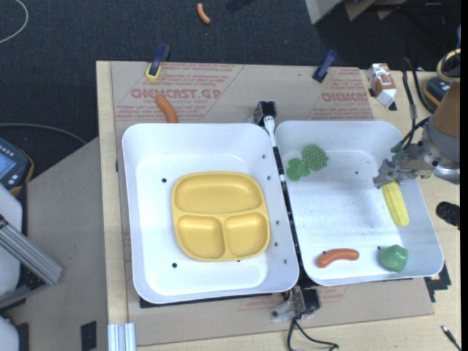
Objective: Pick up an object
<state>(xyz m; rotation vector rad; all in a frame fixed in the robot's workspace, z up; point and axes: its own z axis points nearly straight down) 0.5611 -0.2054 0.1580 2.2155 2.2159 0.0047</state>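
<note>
The gripper (393, 175) hangs at 3 o'clock in the right bin (344, 131), touching the corn cob (395, 202); finger state cannot be told

Arm (446, 134) cut off at right edge, corn cob's (395, 202) top perhaps hidden (behind gripper (395, 175))

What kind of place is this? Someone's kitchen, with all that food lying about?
Probably a robot lab bench, not a kitchen. The "food" looks like plastic toys: a yellow corn cob, a green broccoli piece. They lie in a shallow white bin on a clamped board over dark carpet, and a grey robot gripper reaches in.
</note>
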